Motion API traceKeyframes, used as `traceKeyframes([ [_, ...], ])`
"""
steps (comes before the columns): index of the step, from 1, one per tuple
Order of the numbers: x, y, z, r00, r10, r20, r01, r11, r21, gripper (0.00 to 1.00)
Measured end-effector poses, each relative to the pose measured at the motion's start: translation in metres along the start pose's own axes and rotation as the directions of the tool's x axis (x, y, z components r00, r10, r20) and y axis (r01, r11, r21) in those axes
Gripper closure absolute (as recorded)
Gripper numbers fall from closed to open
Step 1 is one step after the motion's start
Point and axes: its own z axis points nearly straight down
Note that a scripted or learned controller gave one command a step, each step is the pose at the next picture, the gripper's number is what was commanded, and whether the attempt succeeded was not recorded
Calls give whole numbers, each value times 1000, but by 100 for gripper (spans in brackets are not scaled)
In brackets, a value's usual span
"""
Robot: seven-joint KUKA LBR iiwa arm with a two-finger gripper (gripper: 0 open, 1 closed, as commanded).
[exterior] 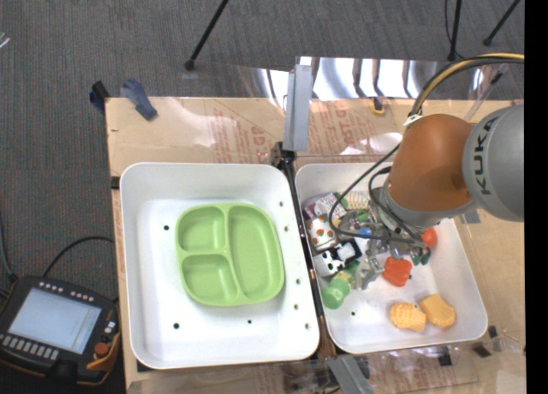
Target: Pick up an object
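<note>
Grey carpet surrounded a cardboard-topped bench (205, 131) on which two shallow white bins sat side by side, an arrangement that presumably kept source and destination within one reach. At far left, on the floor, lay a teach pendant (56, 324). The left bin (145, 187) held a single light-green divided tray (229, 253) with three compartments, resting flat near the middle. The right bin (467, 277) held the clutter from which an object was to be picked: a green cylinder (334, 291) near the dividing wall, a black-and-white piece (336, 257) just above it, a red-orange object (396, 271) further right, and two yellow-orange pieces (424, 313) touching each other near the front edge. The arm (445, 170) reached in from the right, and its gripper (370, 257) hung low among cables over the clustered items, probably to attempt a grasp; whether its jaws were apart or together could not be told, nor whether anything was held.
</note>
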Motion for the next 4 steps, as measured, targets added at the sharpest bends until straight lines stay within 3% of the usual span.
traceKeyframes([
  [1,-15,-82,1,993,122,5,-122,993,-7,0],
  [2,-35,3,-2,1000,5,1,-5,1000,1,0],
  [3,42,-54,1,999,-47,2,47,999,-6,0],
  [4,16,-13,1,999,-51,5,51,999,-9,0],
])
